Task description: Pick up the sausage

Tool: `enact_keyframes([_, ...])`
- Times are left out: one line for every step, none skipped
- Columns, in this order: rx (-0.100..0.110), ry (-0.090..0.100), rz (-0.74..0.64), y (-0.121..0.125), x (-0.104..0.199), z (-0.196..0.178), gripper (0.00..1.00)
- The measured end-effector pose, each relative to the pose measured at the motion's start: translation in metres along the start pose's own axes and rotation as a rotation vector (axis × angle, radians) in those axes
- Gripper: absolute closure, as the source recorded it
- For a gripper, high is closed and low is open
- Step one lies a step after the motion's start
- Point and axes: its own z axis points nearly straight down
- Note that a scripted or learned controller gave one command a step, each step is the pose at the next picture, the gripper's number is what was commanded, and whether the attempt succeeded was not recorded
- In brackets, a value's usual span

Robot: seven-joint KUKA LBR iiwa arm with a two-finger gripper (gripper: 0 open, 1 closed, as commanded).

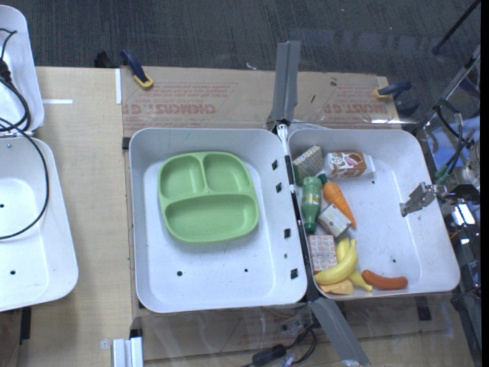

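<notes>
Along the near wall of the right bin (428, 205), right of the banana (341, 264), the sausage (386, 281) lies untouched. At that bin's right rim, further back, the gripper (416, 199) hangs with nothing between its fingers; whether it is apart or together I cannot tell. By my judgement, approach, grasp and lift all remain.

The sausage (385, 281) is orange-red. Beside it the banana (341, 264) is yellow, the carrot (338, 200) orange and the bottle (310, 202) green. The divided plate (208, 197) is pale green. Both bins (145, 228) are white, and the bench (84, 113) is light tan wood.
</notes>
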Motion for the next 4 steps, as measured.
enact_keyframes([-0.005, 0.0, -0.016, -0.026, 0.038, 0.124, 0.0])
enact_keyframes([-0.002, 0.013, -0.05, -0.025, -0.007, 0.123, 0.0])
enact_keyframes([-0.003, 0.0, -0.003, -0.027, 0.057, 0.124, 0.0])
enact_keyframes([-0.005, 0.003, -0.088, -0.026, -0.004, 0.123, 0.0])
